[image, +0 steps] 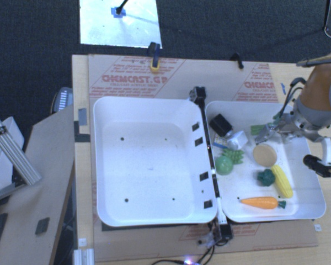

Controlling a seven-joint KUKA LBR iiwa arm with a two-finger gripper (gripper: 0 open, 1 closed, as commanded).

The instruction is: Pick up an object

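tool (271,130) grip state can't tell; drop straight onto tan disc (265,155), avoid corn (282,181) nearby.

Two white bins (149,109) looked like smooth, slightly glossy moulded plastic; the board (132,76) under them appeared to be matt brown cardboard with red print; the floor (33,32) was dark, rough carpet; a carrot (259,202) and corn cob (282,181) seemed shiny plastic; the arm (320,93) showed satin grey metal and an orange band.
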